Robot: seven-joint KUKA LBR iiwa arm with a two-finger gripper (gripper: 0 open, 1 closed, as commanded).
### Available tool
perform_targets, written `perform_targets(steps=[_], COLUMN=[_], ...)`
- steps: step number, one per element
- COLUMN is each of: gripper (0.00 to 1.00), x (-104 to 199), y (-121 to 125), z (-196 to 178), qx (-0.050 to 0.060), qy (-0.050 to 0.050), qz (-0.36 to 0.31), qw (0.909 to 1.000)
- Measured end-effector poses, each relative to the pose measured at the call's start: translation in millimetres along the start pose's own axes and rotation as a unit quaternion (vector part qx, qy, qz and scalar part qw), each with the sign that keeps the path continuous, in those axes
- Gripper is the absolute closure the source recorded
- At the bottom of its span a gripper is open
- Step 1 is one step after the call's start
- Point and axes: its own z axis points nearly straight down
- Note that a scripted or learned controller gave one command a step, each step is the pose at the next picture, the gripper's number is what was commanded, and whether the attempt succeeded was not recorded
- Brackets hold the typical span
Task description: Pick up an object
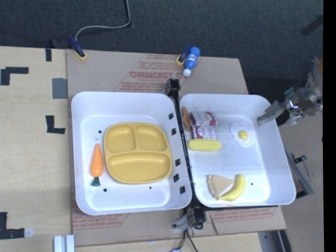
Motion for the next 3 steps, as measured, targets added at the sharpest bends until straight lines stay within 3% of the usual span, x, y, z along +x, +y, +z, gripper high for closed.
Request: perform_targets(steps=[1, 2, 3], gripper=[0.0, 0.0, 0.0], x=[8.3, 31.7, 82.7], y=[19.0, 97.2, 113.7], z=[160.5, 196.2, 194.1], qx=[0.003, 0.024, 0.006], qy=[0.001, 0.0, -0.003], qz=[0.0, -0.005, -0.001], qw=[1.0, 0.9997, 1.0])
